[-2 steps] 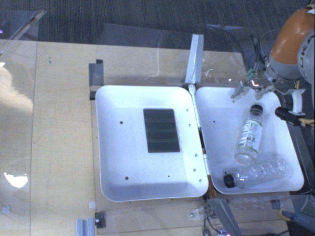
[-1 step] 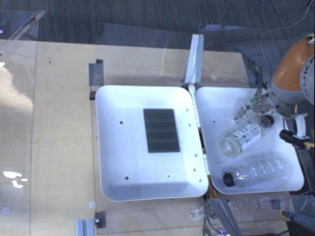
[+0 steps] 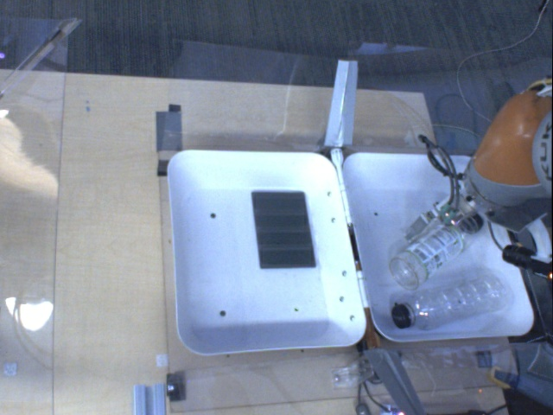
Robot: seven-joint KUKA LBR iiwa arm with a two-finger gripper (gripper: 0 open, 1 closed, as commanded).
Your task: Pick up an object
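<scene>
A clear plastic bottle (image 3: 426, 254) sits tilted in the right bin (image 3: 380, 188), its upper end up against the pincer (image 3: 453, 212); whether the pincer is spread or closed on it cannot be told, since the parts there are too small and glassy to read; a second clear bottle with a black cap (image 3: 449, 303) lies on its side just below; the left bin (image 3: 199, 258) holds a flat dark rectangular block (image 3: 282, 229); both bins rest on the wooden tabletop (image 3: 95, 232).
</scene>
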